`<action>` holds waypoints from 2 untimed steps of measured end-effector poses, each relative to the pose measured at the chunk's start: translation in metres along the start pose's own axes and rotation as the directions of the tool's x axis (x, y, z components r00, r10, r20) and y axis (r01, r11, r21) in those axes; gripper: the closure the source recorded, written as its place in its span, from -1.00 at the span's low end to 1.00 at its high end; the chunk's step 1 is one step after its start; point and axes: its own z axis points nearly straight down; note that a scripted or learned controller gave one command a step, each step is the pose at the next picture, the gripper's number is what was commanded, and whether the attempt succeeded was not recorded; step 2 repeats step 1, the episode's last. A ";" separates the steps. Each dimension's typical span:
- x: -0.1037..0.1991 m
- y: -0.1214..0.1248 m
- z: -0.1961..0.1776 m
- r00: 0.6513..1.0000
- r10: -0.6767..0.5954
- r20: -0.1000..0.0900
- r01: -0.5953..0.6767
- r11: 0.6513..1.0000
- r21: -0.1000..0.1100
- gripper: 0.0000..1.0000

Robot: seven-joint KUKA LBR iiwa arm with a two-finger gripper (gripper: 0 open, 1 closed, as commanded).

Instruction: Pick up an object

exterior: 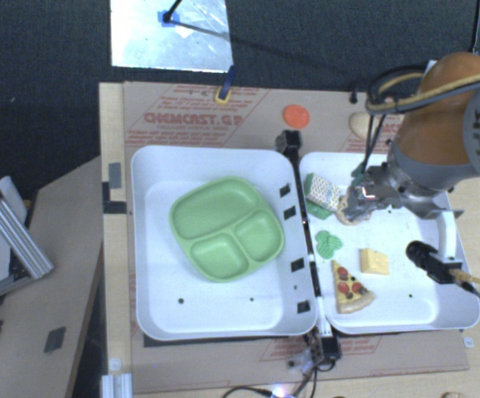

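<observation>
arm [438,152]: grey | band: orange, rounded | cables: black, yellow loops

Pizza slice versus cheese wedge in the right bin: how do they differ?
The pizza slice is a larger triangle with red and dark toppings; the cheese wedge is smaller, blocky and plain yellow. The pizza slice lies nearer the bin's front edge, the cheese wedge just behind it. Both lie flat, apart and untouched.

red lettering on cardboard sheet [191,116] — mirrored, perhaps "CHEMCAST GP"

Green three-compartment plastic plate [226,229] in left white bin [152,305]; in right white bin [455,309], toy pizza slice [350,287], yellow cheese wedge [374,261], small green leafy piece [328,242]; gripper [354,210] low near the bin's upper left corner.
</observation>
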 end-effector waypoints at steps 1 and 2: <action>-0.005 -0.001 0.003 1.000 0.004 0.000 -0.004 1.000 0.001 1.00; -0.005 -0.001 0.003 1.000 0.004 0.000 -0.004 1.000 0.001 1.00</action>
